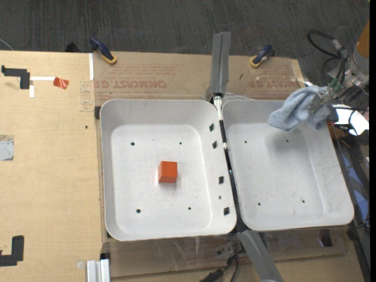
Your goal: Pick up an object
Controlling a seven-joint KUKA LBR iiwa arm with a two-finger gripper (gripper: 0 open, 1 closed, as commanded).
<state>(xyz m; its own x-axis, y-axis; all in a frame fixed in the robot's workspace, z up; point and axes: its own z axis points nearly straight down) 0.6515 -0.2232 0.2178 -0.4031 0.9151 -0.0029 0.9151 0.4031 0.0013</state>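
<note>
Blue-grey cloth [294,111] hangs clenched in the hand [322,101] at two o'clock above the right bin [294,216]; lifting it clear comes next.

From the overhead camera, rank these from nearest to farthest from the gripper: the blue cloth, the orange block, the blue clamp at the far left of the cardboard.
Measured from the gripper:
1. Blue cloth, at the gripper, over the right bin's far right corner.
2. Orange block, middle of the left bin.
3. Blue clamp, far edge of the cardboard, beyond the left bin.
</note>
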